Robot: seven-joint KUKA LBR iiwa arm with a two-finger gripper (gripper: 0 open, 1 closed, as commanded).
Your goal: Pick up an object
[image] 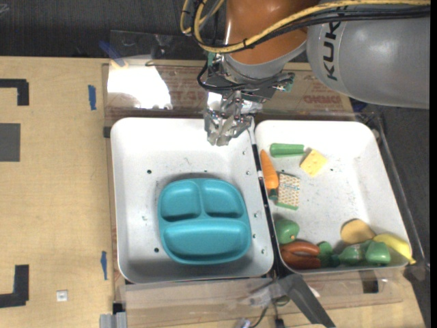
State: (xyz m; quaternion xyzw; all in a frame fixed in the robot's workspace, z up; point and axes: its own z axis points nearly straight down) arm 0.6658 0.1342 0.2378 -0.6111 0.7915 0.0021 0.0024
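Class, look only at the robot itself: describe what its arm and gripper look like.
The arm is smooth grey with black KUKA lettering and a glossy orange band. Yellow and black cables loop around the band. The gripper is small, silvery metal.

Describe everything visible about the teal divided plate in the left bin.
The teal divided plastic plate is a rounded rectangle with a glossy, smooth surface and raised rim. Ridges split it into three compartments: two smaller ones on the far side and one wide one on the near side, all bare. It lies flat and right way up on the floor of the left shallow white bin, toward the near half. Nothing else touches it; the pincer hangs apart, near the bin's far edge.
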